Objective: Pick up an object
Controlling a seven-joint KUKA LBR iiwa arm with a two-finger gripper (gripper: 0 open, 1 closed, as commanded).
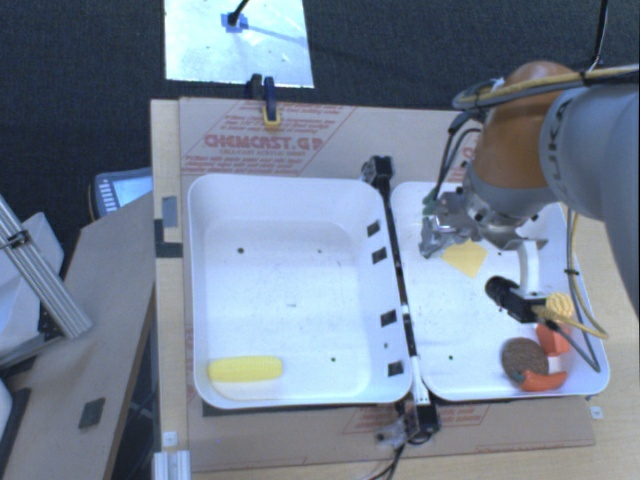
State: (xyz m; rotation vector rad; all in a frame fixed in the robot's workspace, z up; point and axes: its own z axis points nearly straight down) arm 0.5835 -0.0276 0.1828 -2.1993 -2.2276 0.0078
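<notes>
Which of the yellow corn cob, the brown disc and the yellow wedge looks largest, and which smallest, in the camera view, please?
1. yellow corn cob, in the left bin.
2-3. brown disc and yellow wedge, in the right bin: they look about alike, so I won't rank them.

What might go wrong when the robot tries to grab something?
The gripper sits beside the yellow wedge, not over it, so it might just shove it away. The brown disc and orange pieces crowd a corner of the right bin, so a grab there might bump the wall.
</notes>
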